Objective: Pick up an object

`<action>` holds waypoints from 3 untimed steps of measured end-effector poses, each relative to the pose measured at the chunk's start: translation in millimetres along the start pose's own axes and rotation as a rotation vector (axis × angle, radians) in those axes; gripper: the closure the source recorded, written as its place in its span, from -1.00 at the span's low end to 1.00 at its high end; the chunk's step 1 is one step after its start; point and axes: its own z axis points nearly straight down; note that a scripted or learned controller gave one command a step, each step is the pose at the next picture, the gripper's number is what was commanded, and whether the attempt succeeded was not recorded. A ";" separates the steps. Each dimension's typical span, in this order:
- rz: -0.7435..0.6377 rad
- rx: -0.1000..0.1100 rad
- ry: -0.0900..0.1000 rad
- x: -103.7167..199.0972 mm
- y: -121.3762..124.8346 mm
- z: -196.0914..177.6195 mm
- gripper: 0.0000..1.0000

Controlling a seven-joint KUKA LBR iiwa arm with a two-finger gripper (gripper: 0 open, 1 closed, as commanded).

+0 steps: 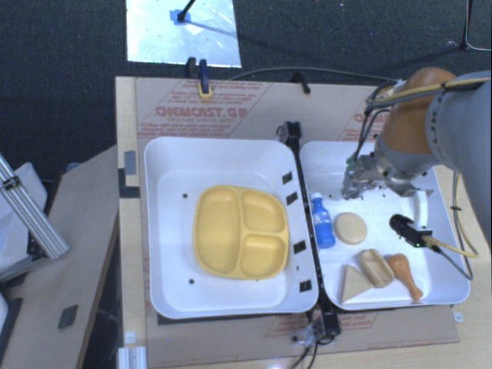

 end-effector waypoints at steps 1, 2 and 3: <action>0.001 -0.003 0.000 -0.1 -6.1 -60.7 1.00; -0.001 -0.005 -0.001 -5.0 5.4 -115.0 1.00; -0.003 -0.005 -0.001 2.1 9.1 -177.3 1.00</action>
